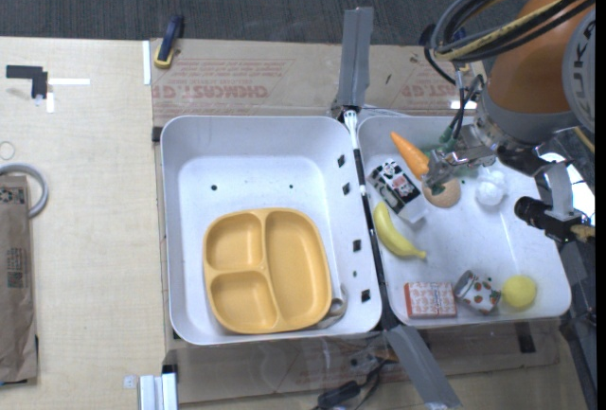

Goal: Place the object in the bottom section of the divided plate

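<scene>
Nearest us on the bench, the divided plate (269, 270) lies in the left bin (180, 209), its sections bare. Farther right, our pincer (443, 173) hangs low over a small tan object (442, 194) beside the carrot (410, 153). We should settle squarely before lifting. We cannot tell how the pincer stands; cables hide it.

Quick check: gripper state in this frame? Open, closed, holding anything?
Gripper: cannot be told. It sits low in the right bin, right over a small tan object beside the carrot.
</scene>
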Available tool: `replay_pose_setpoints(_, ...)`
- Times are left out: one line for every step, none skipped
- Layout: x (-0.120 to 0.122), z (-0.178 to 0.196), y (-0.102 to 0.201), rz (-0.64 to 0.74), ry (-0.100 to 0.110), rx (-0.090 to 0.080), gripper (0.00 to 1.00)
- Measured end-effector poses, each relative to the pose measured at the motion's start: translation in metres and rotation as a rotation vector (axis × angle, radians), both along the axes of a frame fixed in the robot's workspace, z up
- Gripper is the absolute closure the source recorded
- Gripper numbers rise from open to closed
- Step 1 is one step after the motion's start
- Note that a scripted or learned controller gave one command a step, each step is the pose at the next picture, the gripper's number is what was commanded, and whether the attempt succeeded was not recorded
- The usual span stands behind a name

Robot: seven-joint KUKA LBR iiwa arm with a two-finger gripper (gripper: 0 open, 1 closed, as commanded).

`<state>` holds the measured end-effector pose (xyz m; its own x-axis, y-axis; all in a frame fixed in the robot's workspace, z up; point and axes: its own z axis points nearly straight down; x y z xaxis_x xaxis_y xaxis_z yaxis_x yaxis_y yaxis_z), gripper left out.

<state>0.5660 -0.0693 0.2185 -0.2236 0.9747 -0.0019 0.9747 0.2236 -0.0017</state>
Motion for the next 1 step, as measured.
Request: replay_pose_setpoints(0.0227,-0.0164,0.1105,0.034,0.001,0.0,1.0)
